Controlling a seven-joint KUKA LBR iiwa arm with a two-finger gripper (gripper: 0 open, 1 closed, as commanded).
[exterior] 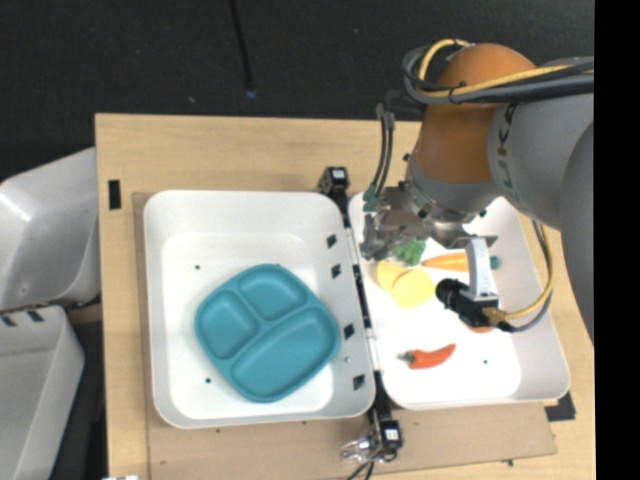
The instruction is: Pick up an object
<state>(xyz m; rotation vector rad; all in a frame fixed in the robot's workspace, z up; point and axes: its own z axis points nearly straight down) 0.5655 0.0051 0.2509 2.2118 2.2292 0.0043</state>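
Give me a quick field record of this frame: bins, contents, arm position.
left bin: holds a teal divided plate, lying flat
right bin: holds a yellow round piece, a green piece, an orange carrot-like piece and a red chili pepper
arm: over the right bin's upper half
hand: low near the bin divider, beside the green and yellow pieces
hand state: cannot tell
pepper: apart from the cluster, toward the near edge
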